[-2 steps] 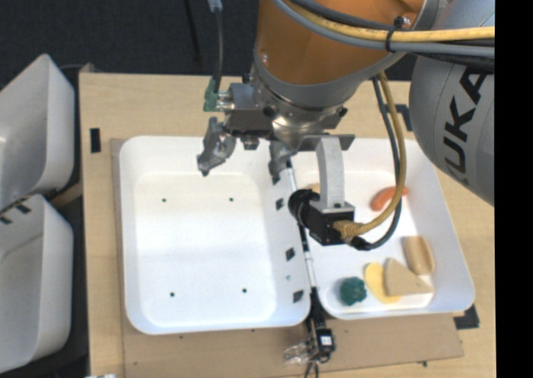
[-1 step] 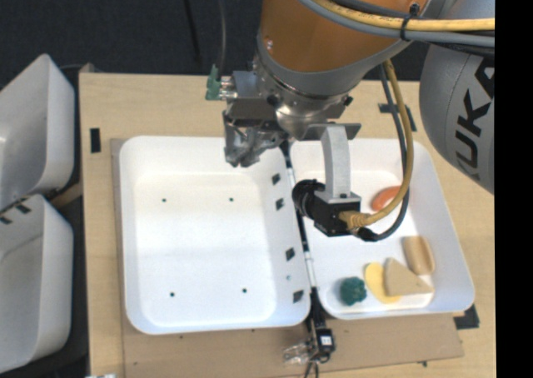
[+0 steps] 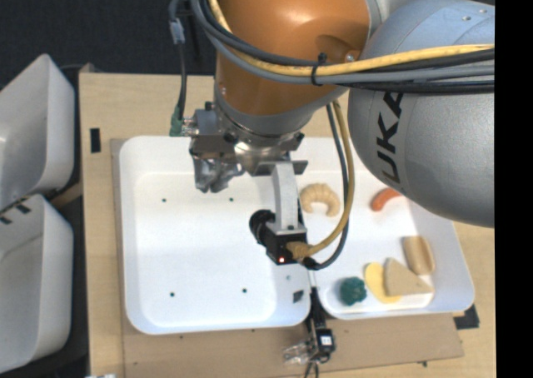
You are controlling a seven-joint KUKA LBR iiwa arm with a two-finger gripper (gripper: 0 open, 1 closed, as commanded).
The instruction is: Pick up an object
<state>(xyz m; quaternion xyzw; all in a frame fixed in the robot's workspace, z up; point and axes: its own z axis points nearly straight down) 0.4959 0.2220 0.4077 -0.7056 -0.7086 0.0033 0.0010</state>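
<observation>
Far left of the croissant (image 3: pixel 321 198), beyond the counter (image 3: pixel 100 110), two white moulded shells (image 3: pixel 33 201) stand one above the other in the view. The left bin (image 3: pixel 191 268) lies on the counter to the left of the croissant, its floor bare and white.

Over the upper part of that bin, left of the croissant and slightly higher in the view, hang the jaws. They show as a dark grey block in shadow, and I cannot tell whether they are wide or narrow.

The croissant itself lies in the right bin (image 3: pixel 375 239), near that bin's left wall and towards its far end. Below it and a little to the right, near the bin's front edge, sits a green lump (image 3: pixel 352 289). Just right of the lump lies a yellow disc (image 3: pixel 372 278), with a pale wedge (image 3: pixel 405 279) resting partly on it. Right of the croissant, at about the same height in the view, lies a small orange piece (image 3: pixel 385 198); its shape is possibly a shrimp. A tan bread roll (image 3: pixel 419 253) lies further right and lower, just above the wedge.

The arm (image 3: pixel 433 135) rises above and to the right of the croissant.
</observation>
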